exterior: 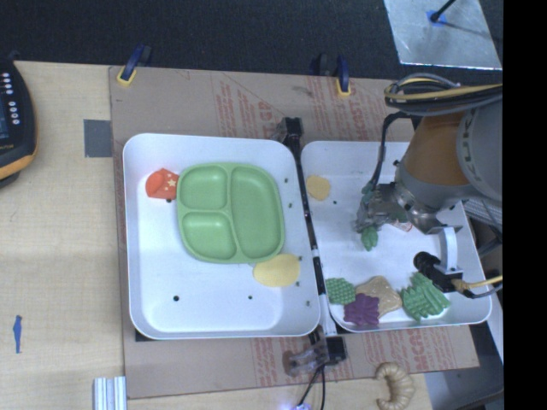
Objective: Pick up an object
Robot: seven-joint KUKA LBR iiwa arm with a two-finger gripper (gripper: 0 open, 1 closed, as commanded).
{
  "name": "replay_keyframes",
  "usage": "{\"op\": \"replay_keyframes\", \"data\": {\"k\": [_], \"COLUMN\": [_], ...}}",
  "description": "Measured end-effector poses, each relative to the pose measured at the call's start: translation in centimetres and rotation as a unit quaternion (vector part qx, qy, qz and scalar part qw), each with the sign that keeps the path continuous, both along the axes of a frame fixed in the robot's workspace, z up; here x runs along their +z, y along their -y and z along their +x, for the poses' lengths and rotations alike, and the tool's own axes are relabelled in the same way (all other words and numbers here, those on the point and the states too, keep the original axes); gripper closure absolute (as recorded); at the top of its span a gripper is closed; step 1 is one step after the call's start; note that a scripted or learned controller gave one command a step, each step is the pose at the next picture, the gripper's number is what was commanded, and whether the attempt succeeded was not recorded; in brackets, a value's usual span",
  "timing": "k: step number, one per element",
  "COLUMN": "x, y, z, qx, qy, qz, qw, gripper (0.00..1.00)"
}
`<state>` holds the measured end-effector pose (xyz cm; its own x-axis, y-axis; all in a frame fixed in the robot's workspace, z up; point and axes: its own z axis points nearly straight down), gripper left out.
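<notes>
One small green piece hung upright, long axis vertical, pinched at the tip of the gripper over the right bin. Four more toys clustered along that bin's near wall; one yellow disc lay beside its left wall.

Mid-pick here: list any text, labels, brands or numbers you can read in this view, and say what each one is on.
No text is legible.
Cardboard sheet under the bins: repeated red print along its tape strips, too blurred to read.
Black and orange handheld device at the left edge: rows of buttons, markings too small to read.
Red piece beside the green divided plate: a small yellow star mark, no letters.
</notes>
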<state>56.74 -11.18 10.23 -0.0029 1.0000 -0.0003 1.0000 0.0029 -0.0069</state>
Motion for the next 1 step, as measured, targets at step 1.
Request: {"op": "replay_keyframes", "data": {"k": [1], "x": [9.49], "y": [-6.78], "z": [-1.43], "qx": [0.003], "qy": [0.005], "qz": [0.0015], "qw": [1.0000], "gripper": [1.00]}}
